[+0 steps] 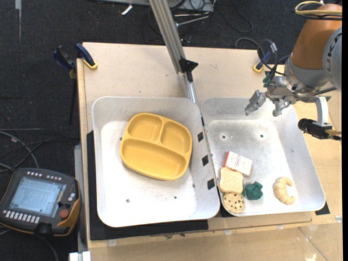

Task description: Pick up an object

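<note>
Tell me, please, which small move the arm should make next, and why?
Probably bring the claw toward the near end of the right bin and lower it. It hangs open over the bin's far edge, holding nothing, while the toast, cookie and croissant lie at the near end.

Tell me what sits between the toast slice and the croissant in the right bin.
In the camera view, a small green toy lies between the toast slice and the croissant, nearer the toast. The gripper hangs open over the bin's far edge.
</note>
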Controlling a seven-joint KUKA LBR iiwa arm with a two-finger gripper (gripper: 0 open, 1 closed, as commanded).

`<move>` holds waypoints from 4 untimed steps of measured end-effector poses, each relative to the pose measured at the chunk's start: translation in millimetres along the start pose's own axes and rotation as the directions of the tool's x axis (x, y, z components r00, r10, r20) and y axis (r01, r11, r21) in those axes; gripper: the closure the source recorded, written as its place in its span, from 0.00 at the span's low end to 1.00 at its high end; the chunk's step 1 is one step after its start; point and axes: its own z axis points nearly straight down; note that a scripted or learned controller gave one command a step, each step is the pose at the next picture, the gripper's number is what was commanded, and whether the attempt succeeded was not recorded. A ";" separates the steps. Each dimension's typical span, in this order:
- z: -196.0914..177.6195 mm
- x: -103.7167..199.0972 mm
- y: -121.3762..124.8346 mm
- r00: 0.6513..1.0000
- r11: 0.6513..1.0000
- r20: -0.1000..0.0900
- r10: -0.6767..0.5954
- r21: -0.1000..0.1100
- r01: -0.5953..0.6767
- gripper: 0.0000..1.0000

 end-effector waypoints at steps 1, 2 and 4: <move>48.5 -7.8 2.7 1.000 1.000 0.000 0.004 0.000 -0.004 0.00; 102.3 -6.8 2.0 1.000 1.000 0.000 0.003 0.000 -0.003 0.00; 44.3 -6.7 3.4 1.000 1.000 0.002 0.003 -0.012 -0.003 1.00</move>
